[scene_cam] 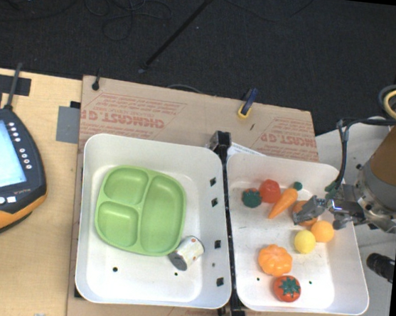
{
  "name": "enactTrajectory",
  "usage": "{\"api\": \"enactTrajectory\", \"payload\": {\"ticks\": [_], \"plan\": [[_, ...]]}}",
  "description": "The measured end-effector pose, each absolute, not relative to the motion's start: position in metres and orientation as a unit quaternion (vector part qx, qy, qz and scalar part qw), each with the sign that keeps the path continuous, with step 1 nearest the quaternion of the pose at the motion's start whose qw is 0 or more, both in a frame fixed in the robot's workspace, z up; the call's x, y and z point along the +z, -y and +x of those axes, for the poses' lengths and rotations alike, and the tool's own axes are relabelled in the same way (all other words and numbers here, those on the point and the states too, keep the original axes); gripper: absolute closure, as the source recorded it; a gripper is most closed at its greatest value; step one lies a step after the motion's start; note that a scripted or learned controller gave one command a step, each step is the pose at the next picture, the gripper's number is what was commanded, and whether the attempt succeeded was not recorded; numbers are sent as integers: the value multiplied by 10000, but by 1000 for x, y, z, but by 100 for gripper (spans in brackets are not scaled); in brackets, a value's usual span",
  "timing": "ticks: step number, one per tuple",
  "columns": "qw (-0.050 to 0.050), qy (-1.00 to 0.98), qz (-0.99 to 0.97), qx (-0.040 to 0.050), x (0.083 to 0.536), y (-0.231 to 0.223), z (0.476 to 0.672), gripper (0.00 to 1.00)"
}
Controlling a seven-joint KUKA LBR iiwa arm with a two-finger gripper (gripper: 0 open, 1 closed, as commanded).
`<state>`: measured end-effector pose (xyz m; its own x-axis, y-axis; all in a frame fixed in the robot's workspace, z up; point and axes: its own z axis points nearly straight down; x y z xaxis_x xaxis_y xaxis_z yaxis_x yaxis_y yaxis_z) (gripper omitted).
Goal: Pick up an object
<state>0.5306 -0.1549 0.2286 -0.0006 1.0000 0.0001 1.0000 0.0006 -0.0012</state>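
Where the pincer hovers, an orange fruit lies just beside.

Green plate, white bins, orange carrot, red tomato, yellow lemon.

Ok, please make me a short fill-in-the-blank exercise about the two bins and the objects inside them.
1. The green divided plate lies in the ____ bin.
2. The plate has ____ compartments.
3. The small white cup lies on its side, just beside the plate's ____ corner.
4. The pincer is over the right bin, close to the ____ carrot.

Missing words: left; three; lower right; orange
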Motion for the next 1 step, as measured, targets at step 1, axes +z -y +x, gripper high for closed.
{"api": "enactTrajectory", "payload": {"ticks": [1], "plan": [[1, 7083, -7059, 1, 81, 144, 553, 0]]}}
